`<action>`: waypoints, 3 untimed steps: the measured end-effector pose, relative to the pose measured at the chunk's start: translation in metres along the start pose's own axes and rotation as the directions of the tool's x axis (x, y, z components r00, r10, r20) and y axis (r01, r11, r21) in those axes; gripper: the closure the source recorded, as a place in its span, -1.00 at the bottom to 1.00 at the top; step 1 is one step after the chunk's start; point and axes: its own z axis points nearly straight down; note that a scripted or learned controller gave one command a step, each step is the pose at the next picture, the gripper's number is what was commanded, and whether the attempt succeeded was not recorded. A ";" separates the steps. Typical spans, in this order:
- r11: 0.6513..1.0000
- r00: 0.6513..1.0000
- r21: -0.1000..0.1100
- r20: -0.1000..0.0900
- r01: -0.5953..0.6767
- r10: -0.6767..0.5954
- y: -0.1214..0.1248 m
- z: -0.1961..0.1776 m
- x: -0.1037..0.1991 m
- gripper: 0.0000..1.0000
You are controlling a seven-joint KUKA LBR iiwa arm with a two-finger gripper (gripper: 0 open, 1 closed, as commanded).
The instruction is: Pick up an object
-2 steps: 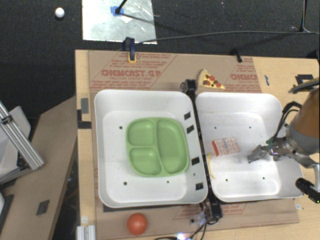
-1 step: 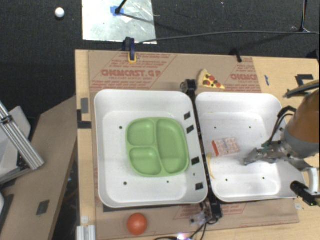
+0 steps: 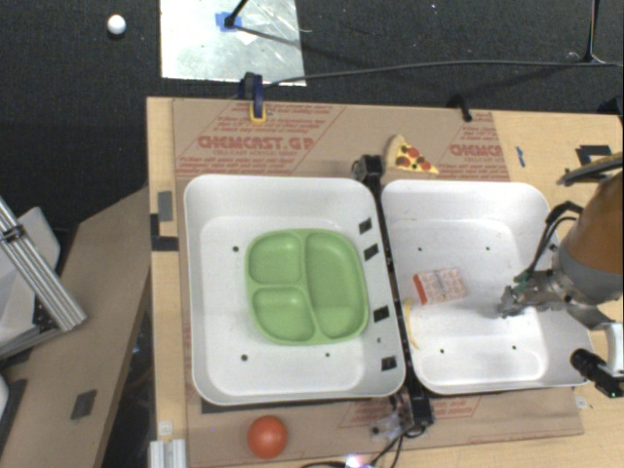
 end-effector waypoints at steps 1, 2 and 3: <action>1.000 1.000 -0.003 0.001 0.004 -0.004 0.000 -0.054 0.010 1.00; 1.000 1.000 -0.005 0.003 0.004 -0.004 0.003 -0.119 0.009 1.00; 1.000 1.000 -0.003 0.002 0.004 -0.004 0.005 -0.156 0.009 1.00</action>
